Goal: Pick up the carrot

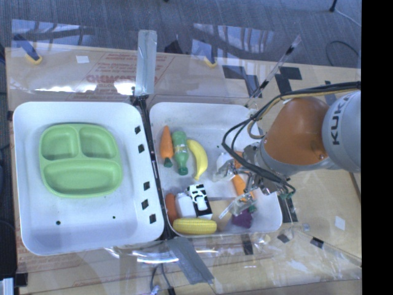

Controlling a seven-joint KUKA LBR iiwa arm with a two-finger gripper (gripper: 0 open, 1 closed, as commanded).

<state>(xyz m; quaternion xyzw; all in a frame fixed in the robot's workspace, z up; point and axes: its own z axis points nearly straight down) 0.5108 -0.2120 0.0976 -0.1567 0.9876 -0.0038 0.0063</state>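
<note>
carrot: orange tapered plastic carrot (166, 145) in the right shallow white bin (184, 110), near its 9 o'clock wall, just beside the green plastic bottle (179, 153)
axis: long, running nearly 12 to 6 o'clock; pointed end too small to tell
gripper: two-finger gripper (243, 192) low over the bin's 4 o'clock part, well apart from the carrot
grip state: cannot tell; small orange piece (238, 184) close by, nature unclear
step: likely approach, carrot not yet lifted
next move: travel toward 10 o'clock, close across the carrot's short width, clear of the bottle
</note>
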